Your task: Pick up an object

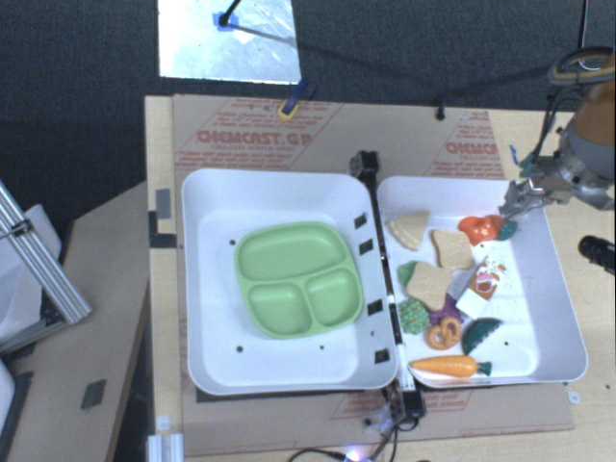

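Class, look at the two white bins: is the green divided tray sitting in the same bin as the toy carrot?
No: the green divided tray lies in the left bin, while the toy carrot lies in the right bin among the other toy foods.

The arm (589, 147) runs off the right edge, and its hand (521, 198) seems too blurred to read.

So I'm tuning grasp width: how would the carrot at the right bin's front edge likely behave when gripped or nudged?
The carrot looks like a rigid toy, so probably stiff and light. Its tapered, rounded body may roll or pivot if nudged, and could slip from narrow fingers.
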Controlling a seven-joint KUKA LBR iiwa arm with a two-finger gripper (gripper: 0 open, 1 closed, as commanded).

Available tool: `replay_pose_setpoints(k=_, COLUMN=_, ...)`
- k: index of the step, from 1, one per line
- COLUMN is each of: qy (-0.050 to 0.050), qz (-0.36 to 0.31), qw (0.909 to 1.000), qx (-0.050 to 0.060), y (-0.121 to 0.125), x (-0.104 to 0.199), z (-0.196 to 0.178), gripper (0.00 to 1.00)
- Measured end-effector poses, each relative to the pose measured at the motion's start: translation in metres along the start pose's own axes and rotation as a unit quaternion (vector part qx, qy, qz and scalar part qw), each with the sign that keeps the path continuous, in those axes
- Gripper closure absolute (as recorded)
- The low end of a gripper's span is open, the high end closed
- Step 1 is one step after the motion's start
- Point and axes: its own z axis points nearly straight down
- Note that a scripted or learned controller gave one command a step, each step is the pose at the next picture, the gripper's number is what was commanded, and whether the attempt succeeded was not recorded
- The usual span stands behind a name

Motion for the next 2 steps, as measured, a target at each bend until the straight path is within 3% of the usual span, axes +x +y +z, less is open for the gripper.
replay_pose_setpoints(k=2, qy=0.002, qz=-0.002, qw=1.0000, qx=0.003, y=0.012, x=0.095, z=-0.003, gripper=1.00)
